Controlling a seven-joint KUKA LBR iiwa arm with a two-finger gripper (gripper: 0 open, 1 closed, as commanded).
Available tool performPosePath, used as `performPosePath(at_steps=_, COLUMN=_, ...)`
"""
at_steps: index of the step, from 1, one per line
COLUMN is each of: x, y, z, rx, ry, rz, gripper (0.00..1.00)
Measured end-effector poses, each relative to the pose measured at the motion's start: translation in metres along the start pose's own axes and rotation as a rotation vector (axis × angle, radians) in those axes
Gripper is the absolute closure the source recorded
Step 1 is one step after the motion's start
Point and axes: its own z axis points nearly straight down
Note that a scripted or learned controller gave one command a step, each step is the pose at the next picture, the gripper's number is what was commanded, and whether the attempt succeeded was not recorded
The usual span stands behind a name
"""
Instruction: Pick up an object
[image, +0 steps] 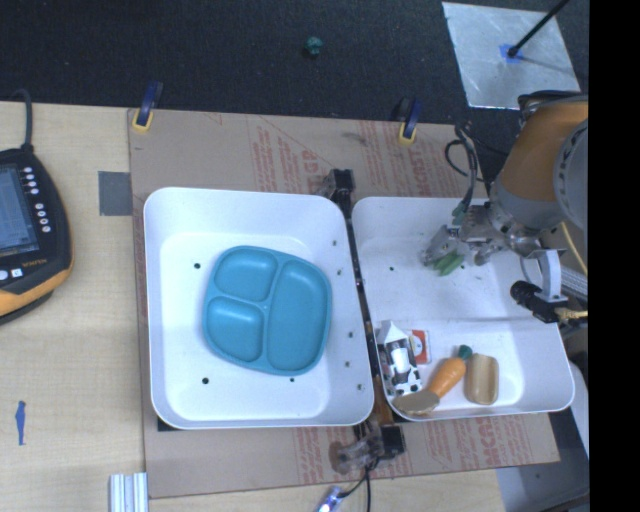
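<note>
At the near edge of the right bin (540, 395), toward 5 o'clock in the view, a cluster of small objects is gathered. A carrot-shaped toy (447, 375) lies tilted, with a tan bread-like block (482, 379) just beside it at its 3 o'clock. A black-and-white printed item with a red corner (403, 360) rests at the carrot's 9 o'clock, close against the bin's left wall, and a small tan piece (420, 402) sits at the carrot's 7 o'clock. The left bin (170, 300), toward 8 o'clock, holds a blue divided plate (268, 310) lying flat near its middle. Farther back, at 2 o'clock, the gripper (446, 250) is lowered over the far part of the right bin, and a small green object (449, 263) is seen at its tips; whether it is clamped between them or merely lies beneath cannot be told. A handheld control pendant (25, 235) lies on the bench at 9 o'clock.
</note>
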Motion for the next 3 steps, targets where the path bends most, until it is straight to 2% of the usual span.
performPosePath(at_steps=1, x=-0.009, y=0.022, z=0.006, rx=-0.003, ry=0.001, rz=0.000, gripper=0.00)
performPosePath(at_steps=2, x=0.068, y=0.022, z=-0.021, rx=0.000, ry=0.002, rz=0.001, gripper=0.00)
performPosePath(at_steps=3, x=0.074, y=0.022, z=-0.004, rx=0.002, ry=0.000, rz=0.000, gripper=0.00)
